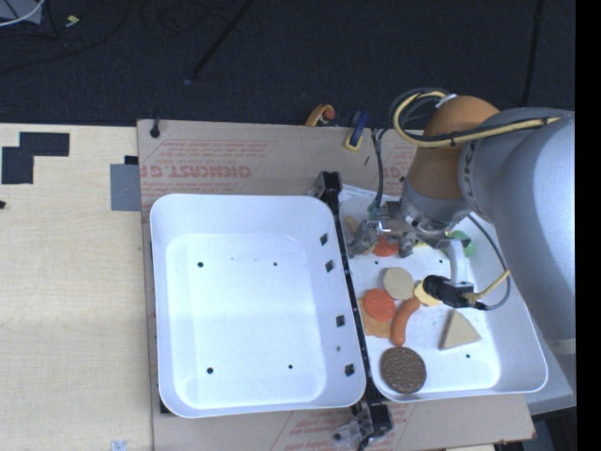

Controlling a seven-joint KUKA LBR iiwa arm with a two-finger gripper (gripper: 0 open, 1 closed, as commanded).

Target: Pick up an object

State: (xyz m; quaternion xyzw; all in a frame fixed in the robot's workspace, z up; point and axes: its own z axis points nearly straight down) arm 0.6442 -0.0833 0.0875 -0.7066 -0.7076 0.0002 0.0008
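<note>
On pale wood bench [66, 280], two white bins [188, 224], dark floor behind [235, 45]

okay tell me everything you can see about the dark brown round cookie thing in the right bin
The dark brown round cookie-like disc lies flat near the front edge of the right white bin. Its top looks rough and speckled, like toy food, with a paler rim around the edge. It looks whole and undamaged. It sits just below the lower tip of the orange sausage-shaped piece; whether they touch is unclear. The gripper is well away, toward the bin's far end.
</note>
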